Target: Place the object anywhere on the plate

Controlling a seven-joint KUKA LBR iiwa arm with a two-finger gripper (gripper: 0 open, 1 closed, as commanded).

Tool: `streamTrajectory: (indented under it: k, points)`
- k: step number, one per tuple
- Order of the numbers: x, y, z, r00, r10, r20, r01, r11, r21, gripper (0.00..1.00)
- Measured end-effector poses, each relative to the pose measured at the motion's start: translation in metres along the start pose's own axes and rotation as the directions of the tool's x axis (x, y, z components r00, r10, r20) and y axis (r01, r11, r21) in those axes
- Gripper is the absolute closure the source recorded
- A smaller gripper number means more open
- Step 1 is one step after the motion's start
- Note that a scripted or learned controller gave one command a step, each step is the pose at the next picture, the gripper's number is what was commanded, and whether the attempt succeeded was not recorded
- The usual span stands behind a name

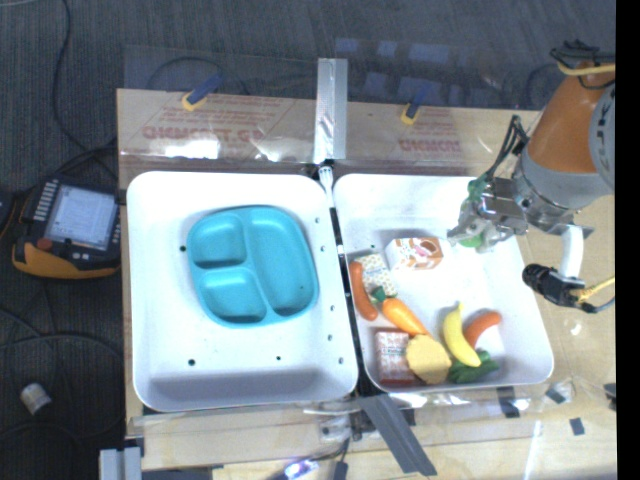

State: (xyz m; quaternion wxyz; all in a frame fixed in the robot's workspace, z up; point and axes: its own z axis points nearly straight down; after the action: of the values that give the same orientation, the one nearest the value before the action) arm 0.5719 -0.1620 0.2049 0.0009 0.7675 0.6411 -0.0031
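Note:
A blue three-compartment plate (250, 263) lies in the left bin (160, 368) with nothing on it. In the right bin (420, 203) lie toy foods: a white and orange packet (416, 252), a sausage (361, 290), a carrot (404, 316), a banana (459, 336), a red pepper (483, 323), a yellow piece (427, 359) and a reddish block (391, 354). My gripper (474, 230) hangs over the right bin's far right part, just right of the packet. Nothing shows between its fingers.
A metal divider (331, 108) stands behind the seam between the bins. A handheld pendant (70, 226) rests on the floor to the left. Cardboard (220, 123) lines the bench behind the bins.

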Motion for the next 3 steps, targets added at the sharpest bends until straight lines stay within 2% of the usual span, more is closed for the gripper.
streamTrajectory:
  k: [1,2,3]
  points:
    - [0.087,-0.015,0.022,0.985,0.174,-0.006,-0.174,0.985,0.004,1.00]
    - [0.160,-0.013,0.022,0.998,0.070,-0.003,-0.070,0.998,0.002,1.00]
    - [0.159,-0.020,-0.006,0.998,0.067,-0.004,-0.067,0.998,0.003,1.00]
